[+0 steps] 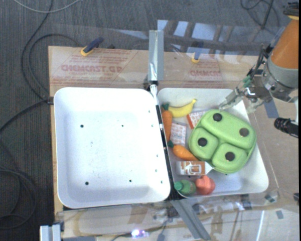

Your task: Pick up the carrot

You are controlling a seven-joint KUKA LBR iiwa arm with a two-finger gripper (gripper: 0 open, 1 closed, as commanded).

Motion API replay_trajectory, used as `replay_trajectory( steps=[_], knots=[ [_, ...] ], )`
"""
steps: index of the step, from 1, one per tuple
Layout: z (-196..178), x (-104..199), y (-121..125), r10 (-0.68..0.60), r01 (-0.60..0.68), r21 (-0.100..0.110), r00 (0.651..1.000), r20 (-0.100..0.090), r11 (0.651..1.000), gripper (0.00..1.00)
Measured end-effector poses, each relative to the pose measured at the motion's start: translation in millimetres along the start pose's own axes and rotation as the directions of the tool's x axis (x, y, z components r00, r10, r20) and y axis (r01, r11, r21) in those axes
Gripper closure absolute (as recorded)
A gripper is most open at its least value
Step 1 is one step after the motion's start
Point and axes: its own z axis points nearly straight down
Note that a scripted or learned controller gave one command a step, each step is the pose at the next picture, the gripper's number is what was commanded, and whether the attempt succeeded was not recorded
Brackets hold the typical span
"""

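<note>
Robot gripper (234, 98), fingers' state impossible to tell, hovers at the right bin's (261, 182) upper right edge. A carrot (166, 124) lies far to its left, against the bin's left wall, beside a banana (182, 109).

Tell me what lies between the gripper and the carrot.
The large green toy fills the bin between the gripper at the upper right rim and the carrot. From above, the carrot is uncovered.

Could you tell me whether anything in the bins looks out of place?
All the items crowd the right bin. The big green four-lobed toy lies tilted, and two carrots are wedged beside the divider.
</note>
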Motion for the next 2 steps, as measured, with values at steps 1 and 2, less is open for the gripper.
replay_trajectory(
  steps=[1, 2],
  knots=[
    [94.5, 40.5, -15.5, 0.023, -0.023, -0.025, 1.000, 0.000, 0.999, 0.00],
    [94.6, 40.4, -15.7, 0.023, -0.023, -0.024, 1.000, 0.000, 0.999, 0.00]
  ],
)
